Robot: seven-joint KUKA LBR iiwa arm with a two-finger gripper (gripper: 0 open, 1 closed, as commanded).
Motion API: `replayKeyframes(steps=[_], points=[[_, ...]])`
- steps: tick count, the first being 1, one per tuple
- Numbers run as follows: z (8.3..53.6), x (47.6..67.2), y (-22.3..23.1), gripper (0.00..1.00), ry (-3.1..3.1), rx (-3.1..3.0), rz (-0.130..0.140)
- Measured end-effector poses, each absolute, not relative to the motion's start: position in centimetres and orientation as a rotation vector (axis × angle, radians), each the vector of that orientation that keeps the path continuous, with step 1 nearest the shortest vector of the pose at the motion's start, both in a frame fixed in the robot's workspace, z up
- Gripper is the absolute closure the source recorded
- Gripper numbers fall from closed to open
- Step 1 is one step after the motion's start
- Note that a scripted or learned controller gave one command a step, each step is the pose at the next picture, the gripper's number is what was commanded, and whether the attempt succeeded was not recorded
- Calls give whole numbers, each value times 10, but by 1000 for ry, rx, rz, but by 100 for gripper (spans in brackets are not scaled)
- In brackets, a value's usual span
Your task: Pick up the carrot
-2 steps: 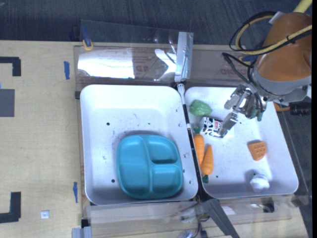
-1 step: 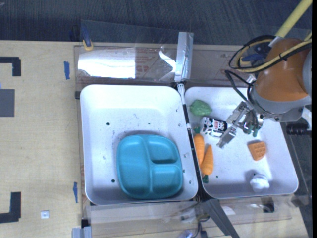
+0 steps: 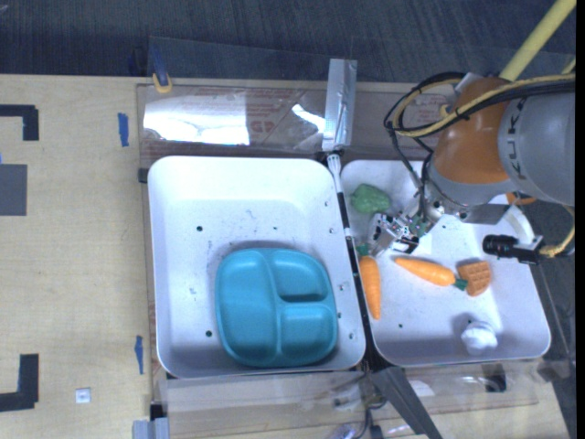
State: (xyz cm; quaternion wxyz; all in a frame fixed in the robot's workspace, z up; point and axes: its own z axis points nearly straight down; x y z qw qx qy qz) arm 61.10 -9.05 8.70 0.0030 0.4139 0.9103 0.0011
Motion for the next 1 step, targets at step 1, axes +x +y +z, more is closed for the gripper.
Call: replayKeyframes(steps=[1], points=[[88, 505, -111, 0, 2776, 1462, 1]])
